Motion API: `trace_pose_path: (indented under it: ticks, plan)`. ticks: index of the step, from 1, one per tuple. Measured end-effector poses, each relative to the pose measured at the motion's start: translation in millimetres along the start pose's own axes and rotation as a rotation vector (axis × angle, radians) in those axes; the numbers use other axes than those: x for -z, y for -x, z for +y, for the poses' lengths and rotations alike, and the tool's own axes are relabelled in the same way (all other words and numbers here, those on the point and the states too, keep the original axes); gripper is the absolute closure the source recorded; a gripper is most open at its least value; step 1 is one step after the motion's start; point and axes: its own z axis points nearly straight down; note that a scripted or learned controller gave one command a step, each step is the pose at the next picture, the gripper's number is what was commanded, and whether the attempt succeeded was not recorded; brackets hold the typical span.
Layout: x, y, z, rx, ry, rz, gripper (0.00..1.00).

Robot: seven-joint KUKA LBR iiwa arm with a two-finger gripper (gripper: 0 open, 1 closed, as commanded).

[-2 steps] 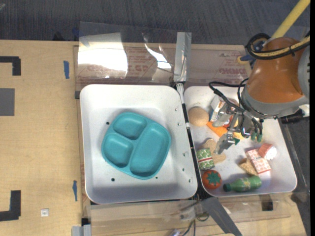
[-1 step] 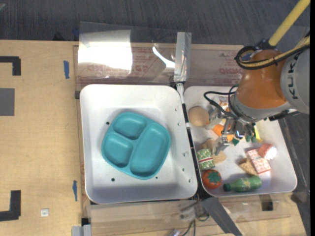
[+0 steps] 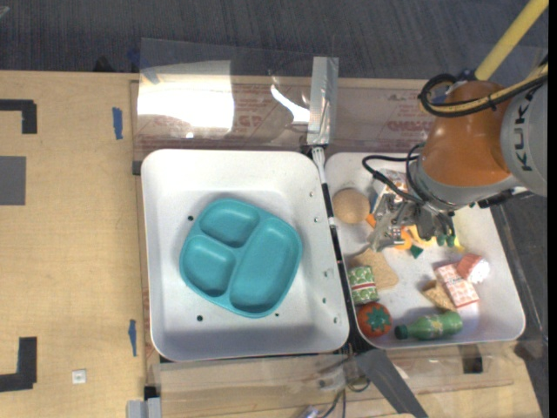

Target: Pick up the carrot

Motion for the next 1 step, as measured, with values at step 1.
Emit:
trace_pose_path:
  ticks: [1]
  plan:
    - [76.8, -43.4, 46.2, -0.075, 0.001, 0.012, 1.00]
